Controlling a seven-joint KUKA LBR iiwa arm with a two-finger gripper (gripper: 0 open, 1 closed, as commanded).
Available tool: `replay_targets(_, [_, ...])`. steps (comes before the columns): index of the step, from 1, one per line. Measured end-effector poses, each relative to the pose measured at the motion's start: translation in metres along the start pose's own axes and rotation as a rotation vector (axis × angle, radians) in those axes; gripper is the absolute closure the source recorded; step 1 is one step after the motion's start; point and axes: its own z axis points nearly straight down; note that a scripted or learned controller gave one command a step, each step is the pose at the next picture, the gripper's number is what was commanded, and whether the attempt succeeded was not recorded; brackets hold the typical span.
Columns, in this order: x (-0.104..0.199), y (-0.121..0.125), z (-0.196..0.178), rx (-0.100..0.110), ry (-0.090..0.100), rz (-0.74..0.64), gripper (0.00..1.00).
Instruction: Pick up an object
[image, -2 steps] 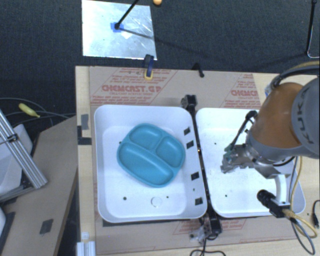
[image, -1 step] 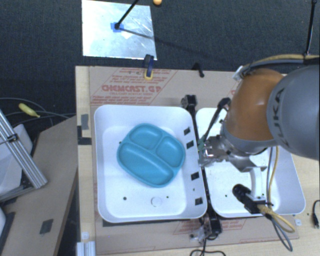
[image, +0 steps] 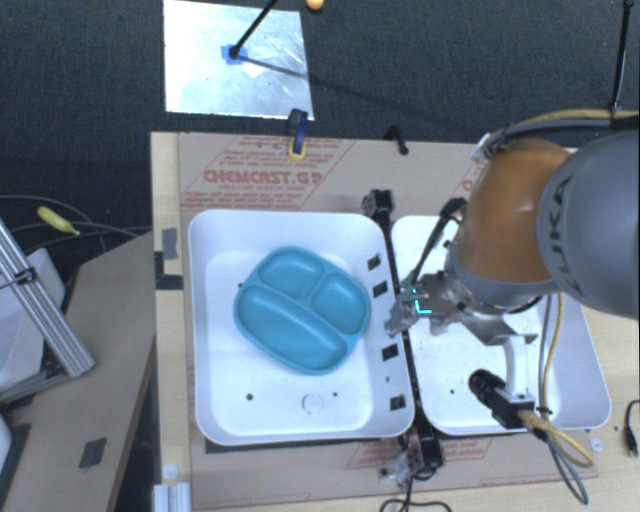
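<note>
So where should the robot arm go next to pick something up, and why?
Probably a short move toward the left bin. The one thing that I can see to pick is the blue divided plate, which lies flat in that bin, while the arm hangs over the right bin, beside the divider. Nothing shows held under it, so it likely needs to get above the plate first.

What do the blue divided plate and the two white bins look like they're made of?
Blue plate: likely molded plastic, with a smooth satin finish, uniform colour and soft rounded compartment ridges. White bins, left and right: probably thin formed plastic, slightly glossy, with rounded corners and lips. Painted metal can't be ruled out.
</note>
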Motion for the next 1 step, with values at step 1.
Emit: replay_targets(1, [0.0003, 0.0012, -0.0107, -0.003, 0.001, -0.005, 1.0])
